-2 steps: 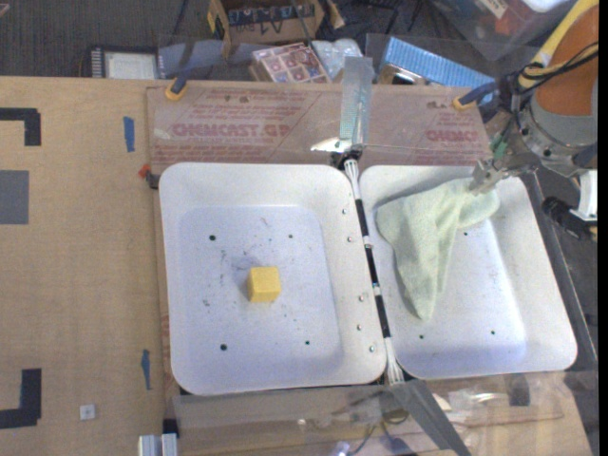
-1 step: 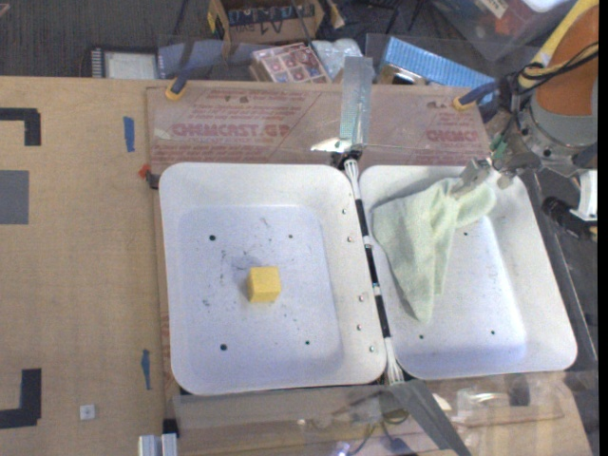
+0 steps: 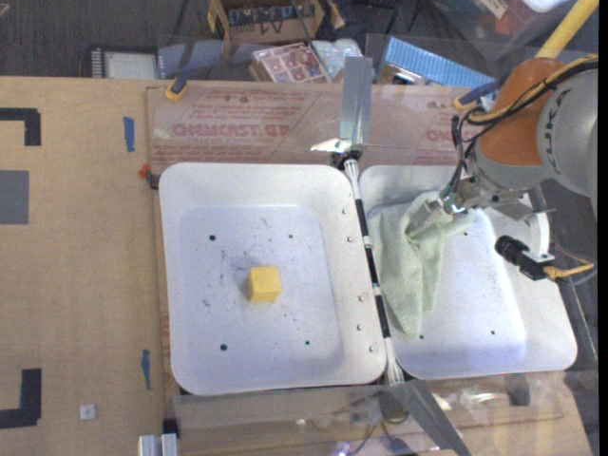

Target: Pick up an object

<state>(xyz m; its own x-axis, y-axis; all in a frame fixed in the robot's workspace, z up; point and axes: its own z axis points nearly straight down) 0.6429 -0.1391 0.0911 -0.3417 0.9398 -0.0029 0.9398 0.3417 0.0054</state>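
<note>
We look down at a slant on a table [image 3: 76,255] covered in brown board, which carries two shallow white bins side by side. Taking the left bin [image 3: 180,198] as our landmark, a small yellow block [image 3: 265,284] sits near the middle of its floor, resting flat and apart from every wall. The floor around the block is scuffed with faint dark specks.

Just beside the left bin, touching it along a shared edge, is the right bin [image 3: 541,340]. A pale green cloth [image 3: 410,274] lies crumpled in the half of that bin nearest the left bin, draped from the upper part of the bin down toward its lower part. The upper corner of the cloth is lifted off the bin floor toward the pincer.

The grey arm [image 3: 570,141], with its orange band [image 3: 518,112], reaches in on the far side of the right bin from the left bin. Its pincer [image 3: 450,202] hangs over the upper part of the right bin, and the raised corner of the cloth appears pinched between its tips, with the rest of the cloth trailing below.

Beyond the far edge of the left bin stands an upright metal post [image 3: 356,103], and behind it lies a jumble of boxes and cables.
</note>
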